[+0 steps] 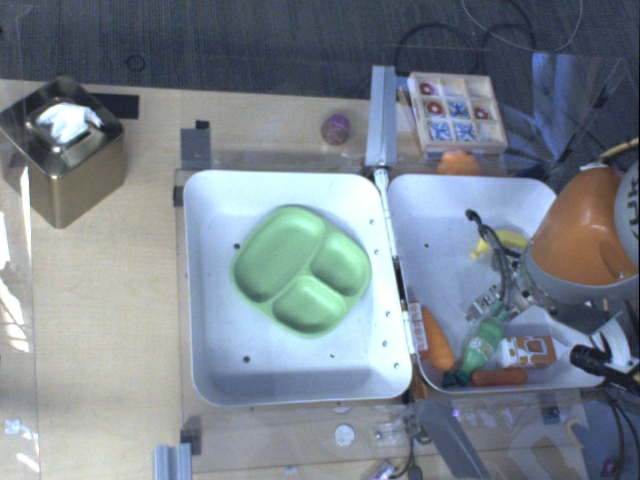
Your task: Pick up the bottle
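Gripper (497, 303) sits low in the right bin (440, 208), directly over the top end of the green bottle (478, 348); can't tell its state. Bottle lies tilted near the bin's front wall, between a carrot (434, 336) and a small carton (527, 350).

Green divided plate (303, 269), carrot (434, 337), tissue box (66, 153), tic-tac-toe board (455, 114)

wooden bench (110, 308), two white bins (215, 368), tissue box (62, 153)
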{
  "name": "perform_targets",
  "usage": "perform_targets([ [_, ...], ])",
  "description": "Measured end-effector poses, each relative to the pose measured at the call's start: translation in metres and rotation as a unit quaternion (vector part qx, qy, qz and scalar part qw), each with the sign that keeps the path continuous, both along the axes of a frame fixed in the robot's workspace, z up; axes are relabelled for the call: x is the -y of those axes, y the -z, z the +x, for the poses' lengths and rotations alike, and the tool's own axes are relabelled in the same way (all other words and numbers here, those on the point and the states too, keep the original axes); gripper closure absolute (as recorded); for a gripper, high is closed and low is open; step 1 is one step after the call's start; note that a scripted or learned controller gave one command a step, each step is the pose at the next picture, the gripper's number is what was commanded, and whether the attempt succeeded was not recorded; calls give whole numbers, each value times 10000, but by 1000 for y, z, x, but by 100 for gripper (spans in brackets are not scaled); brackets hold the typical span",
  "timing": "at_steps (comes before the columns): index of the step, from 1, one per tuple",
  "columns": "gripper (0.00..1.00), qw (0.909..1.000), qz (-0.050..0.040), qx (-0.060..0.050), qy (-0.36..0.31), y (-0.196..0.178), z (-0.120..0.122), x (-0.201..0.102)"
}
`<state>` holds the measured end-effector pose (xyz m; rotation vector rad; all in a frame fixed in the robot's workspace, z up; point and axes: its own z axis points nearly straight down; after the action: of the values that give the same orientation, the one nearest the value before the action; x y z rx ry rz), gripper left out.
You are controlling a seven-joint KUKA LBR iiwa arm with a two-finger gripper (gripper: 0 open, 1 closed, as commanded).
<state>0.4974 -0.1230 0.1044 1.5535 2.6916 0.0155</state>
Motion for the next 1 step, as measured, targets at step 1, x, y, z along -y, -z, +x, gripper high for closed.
perform_targets([
  [1, 0, 10000, 1, -2, 1, 0, 0, 0],
])
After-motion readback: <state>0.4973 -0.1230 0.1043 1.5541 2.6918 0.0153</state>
